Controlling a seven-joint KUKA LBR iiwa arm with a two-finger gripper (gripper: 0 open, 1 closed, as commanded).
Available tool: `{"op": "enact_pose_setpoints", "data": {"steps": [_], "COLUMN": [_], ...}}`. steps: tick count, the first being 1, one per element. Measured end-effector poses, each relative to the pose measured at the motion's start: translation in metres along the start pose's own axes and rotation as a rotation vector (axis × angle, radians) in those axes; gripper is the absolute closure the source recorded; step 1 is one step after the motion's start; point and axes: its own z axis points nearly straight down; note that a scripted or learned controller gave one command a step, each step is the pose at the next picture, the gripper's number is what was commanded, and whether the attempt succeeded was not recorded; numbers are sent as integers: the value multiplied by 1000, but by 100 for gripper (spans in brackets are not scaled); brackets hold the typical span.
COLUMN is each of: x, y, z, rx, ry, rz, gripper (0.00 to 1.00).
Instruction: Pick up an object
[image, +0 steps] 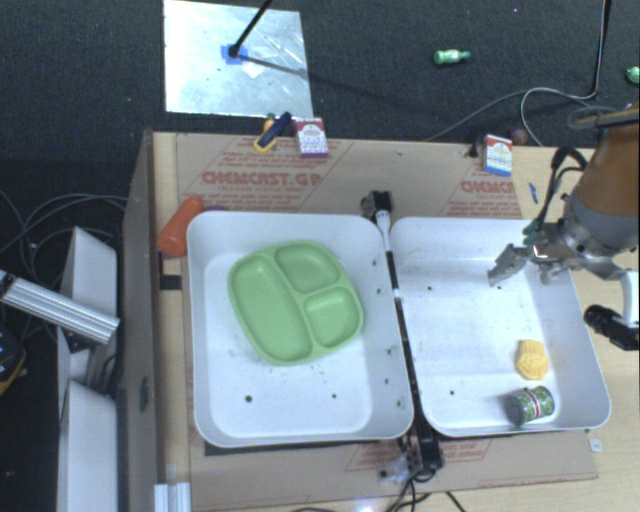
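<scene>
Above right bin (470, 330), at two o'clock: gripper (520, 262) reaching from right, fingers spread, pinching nothing.

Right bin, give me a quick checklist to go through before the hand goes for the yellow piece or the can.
1. Targets in view: ok. The yellow piece and the can lie in the right bin, near its front right corner.
2. Targets apart from each other: ok, a small gap shows between them.
3. Hand free of objects: ok, nothing shows between its fingers.
4. Hand above a target: not ok, it sits at the bin's rear right, well back from both.
5. Room beside the can: not ok, it lies close to the bin's front wall.
6. Finger opening wide enough: cannot tell.
</scene>
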Motion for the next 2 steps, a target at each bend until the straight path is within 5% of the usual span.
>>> {"op": "enact_pose_setpoints", "data": {"steps": [2], "x": [-39], "y": [-33], "z": [35], "rx": [3], "ry": [0], "rz": [0], "gripper": [0]}}
